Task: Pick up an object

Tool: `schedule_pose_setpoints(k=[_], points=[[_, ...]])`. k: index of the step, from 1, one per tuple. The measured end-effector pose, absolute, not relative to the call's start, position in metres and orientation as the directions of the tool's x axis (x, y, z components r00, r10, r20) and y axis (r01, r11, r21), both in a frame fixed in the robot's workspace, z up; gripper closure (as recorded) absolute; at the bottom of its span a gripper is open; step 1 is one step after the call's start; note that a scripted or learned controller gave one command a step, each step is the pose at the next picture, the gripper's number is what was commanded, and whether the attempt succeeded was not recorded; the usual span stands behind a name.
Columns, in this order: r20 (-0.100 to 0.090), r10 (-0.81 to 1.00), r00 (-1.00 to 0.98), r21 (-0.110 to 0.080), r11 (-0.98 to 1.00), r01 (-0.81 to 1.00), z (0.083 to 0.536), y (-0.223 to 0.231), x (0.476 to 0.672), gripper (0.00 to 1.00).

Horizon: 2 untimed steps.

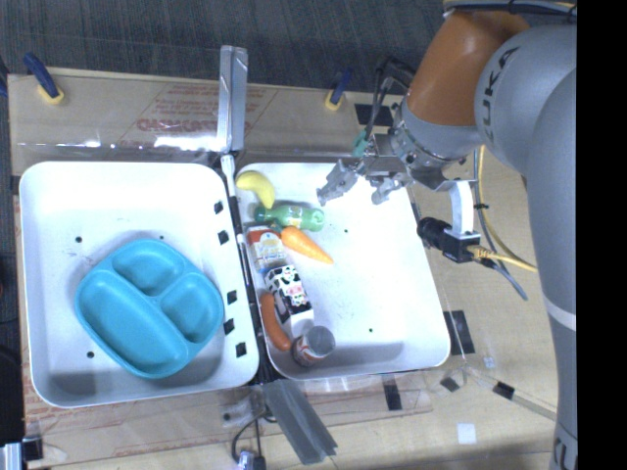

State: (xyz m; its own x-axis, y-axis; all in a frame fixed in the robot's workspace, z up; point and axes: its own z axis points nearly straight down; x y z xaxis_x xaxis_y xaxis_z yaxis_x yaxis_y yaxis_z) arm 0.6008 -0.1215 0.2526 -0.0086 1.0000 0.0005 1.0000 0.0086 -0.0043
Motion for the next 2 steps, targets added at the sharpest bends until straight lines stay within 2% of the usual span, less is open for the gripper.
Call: schedule_pose_setpoints(k=[1, 2], points=[[0.002, 0.955, -0.296, -0.004, 0.296, 0.955, 0.155, -0.093, 0.595, 0.0], [-0.002, 0.951, -0.308, 0.006, 0.308, 0.951, 0.097, -0.106, 0.613, 0.0]])
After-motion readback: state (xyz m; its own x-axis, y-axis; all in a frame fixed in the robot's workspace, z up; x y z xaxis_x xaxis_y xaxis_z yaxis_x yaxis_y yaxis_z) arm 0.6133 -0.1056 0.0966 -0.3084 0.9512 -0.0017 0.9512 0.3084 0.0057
